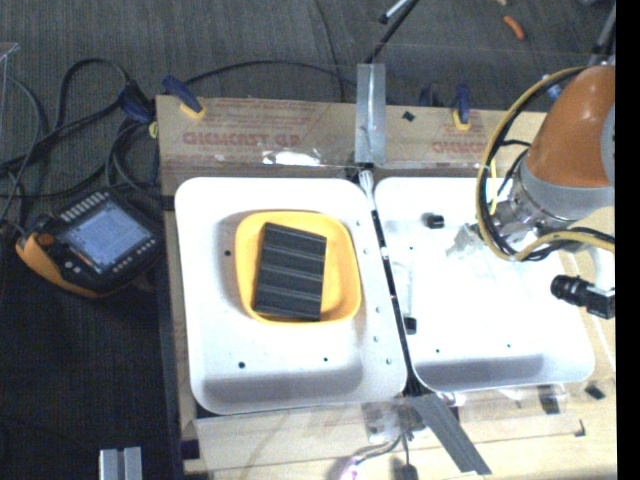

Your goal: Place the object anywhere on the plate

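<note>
At the far left we see a handheld control pendant (92,243) lying on the dark floor, orange at its edge with a pale screen, its black cables looping up behind it; just beside it the bench begins, with a cardboard panel (265,138) standing along the back edge, held by a blue clamp (181,95) at its left corner.

Moving right we come to the left bin (205,358), shallow and white with rounded corners; in it sits the yellow plate (343,268), roughly square with soft corners and a raised rim. On the plate lies the object (290,270): a dark, nearly black rectangular block, longer than it is wide, its top crossed by several parallel ridges or grooves so that it reads as banded slabs; it lies flat, tilted slightly off the plate's axes, well within the rim, with yellow showing on every side.

Across the central divider we reach the right bin (500,358), also white; a small dark piece (433,221) rests near its back left part, and a pale translucent scrap (465,240) lies just beside the arm's wrist.

At the far right the arm (575,133) hangs over the right bin's edge, its orange band above a grey wrist wrapped with yellow and black cables; the gripper (510,233) sits below that wrist, well apart from the plate, and we cannot tell how it stands or whether it carries anything.
</note>
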You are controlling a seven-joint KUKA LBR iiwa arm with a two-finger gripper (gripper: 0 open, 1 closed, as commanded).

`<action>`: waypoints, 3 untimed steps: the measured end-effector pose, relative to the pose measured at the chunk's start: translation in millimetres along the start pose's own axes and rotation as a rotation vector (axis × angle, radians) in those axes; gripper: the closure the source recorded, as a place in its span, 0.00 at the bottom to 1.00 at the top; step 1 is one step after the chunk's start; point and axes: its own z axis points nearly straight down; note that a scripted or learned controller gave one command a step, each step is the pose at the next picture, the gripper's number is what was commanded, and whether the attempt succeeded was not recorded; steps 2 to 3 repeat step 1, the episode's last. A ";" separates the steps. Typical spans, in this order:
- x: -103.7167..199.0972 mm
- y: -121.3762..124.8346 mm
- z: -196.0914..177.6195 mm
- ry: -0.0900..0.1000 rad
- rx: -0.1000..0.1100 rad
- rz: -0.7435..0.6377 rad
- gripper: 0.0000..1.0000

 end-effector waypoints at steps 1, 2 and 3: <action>-0.1 0.0 0.0 0.000 0.000 0.000 0.00; -0.1 0.0 0.0 0.000 0.000 0.000 0.00; -0.1 0.0 0.0 0.000 0.000 0.000 0.00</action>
